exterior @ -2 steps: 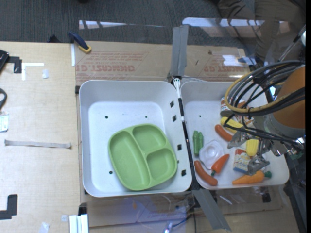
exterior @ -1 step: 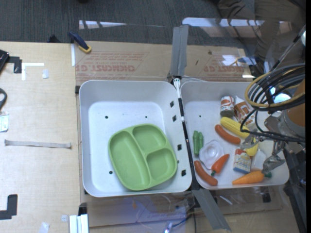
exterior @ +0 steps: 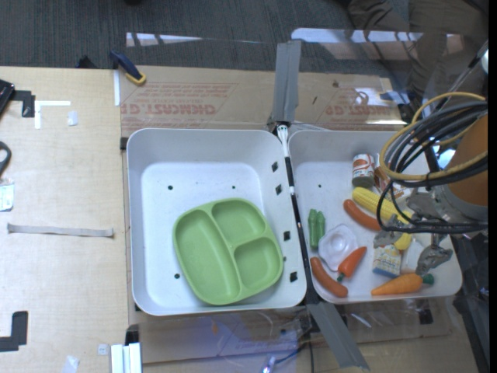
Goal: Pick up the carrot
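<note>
Two shallow white bins sit side by side on the table (exterior: pixel 62 169). The left bin (exterior: pixel 147 208) carries a green divided plate (exterior: pixel 227 250) with three compartments, lying toward the bin's near edge. The right bin (exterior: pixel 326 169) carries a scatter of toy food. The carrot (exterior: pixel 396 284), orange and tapered, lies near the near right corner of the right bin, roughly parallel to the near edge, thick end toward the right. Just left of it lies a smaller orange-red piece (exterior: pixel 351 261), tilted, touching or nearly touching a clear round plastic item (exterior: pixel 336 243). A reddish sausage (exterior: pixel 328 278) lies along the near left part of the bin. A green piece (exterior: pixel 316 228) lies upright beside the left wall. Farther back, a second sausage (exterior: pixel 362 214) lies at a slant with a yellow corn cob (exterior: pixel 374 203) just behind it, and a small can (exterior: pixel 363 168) stands near the far side. A small blue-and-white box (exterior: pixel 386 261) lies just behind the carrot. The arm (exterior: pixel 470 169) reaches in over the bin's right edge, black and yellow cables looped around it. The claw (exterior: pixel 429 256) hangs low above the right side of the bin, just behind and to the right of the carrot's thick end; whether its grip is wide or narrow cannot be told, and the carrot rests on the bin floor, apart from it.
</note>
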Controlling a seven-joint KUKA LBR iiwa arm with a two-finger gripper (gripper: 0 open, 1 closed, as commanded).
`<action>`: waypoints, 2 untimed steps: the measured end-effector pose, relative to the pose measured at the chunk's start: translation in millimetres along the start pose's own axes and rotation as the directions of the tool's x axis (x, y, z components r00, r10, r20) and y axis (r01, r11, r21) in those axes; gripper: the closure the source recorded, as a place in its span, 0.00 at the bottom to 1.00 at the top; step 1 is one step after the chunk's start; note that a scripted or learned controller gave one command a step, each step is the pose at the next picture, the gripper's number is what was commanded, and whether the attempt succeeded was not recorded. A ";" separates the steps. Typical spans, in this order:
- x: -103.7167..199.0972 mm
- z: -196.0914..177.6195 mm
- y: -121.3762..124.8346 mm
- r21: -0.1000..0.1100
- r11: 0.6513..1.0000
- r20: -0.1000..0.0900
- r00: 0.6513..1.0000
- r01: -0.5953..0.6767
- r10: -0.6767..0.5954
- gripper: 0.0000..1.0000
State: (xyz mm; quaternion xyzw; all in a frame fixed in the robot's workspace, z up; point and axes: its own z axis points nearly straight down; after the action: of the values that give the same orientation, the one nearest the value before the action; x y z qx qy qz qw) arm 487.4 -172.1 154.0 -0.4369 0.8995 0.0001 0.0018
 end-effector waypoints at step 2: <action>0.3 47.2 3.2 0.014 0.869 0.008 0.869 0.495 -0.495 0.00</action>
State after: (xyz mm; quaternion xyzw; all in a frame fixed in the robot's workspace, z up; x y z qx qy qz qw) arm 484.8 -170.2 106.9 -0.6525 0.7578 -0.0032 0.0096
